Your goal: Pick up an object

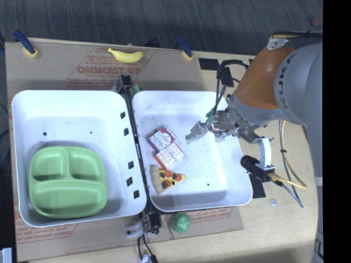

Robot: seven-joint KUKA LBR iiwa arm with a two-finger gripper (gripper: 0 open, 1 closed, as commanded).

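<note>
Two shallow white bins sit side by side on the bench (285, 223), on a sheet of cardboard (82, 70). The left bin (22, 147) holds a green divided tray (67, 181) in its near part. In the right bin (219, 190) lie two small snack packets, a dark red one (162, 139) and an orange one (169, 155) touching it, and just below them a toy pizza slice (166, 178). The claw (195, 132) hangs over the right bin, to the right of the packets and apart from them, with nothing between its fingers. A yellow banana (125, 54) lies on the cardboard behind the bins. A green ball (180, 222) rests in front of the right bin.
</note>
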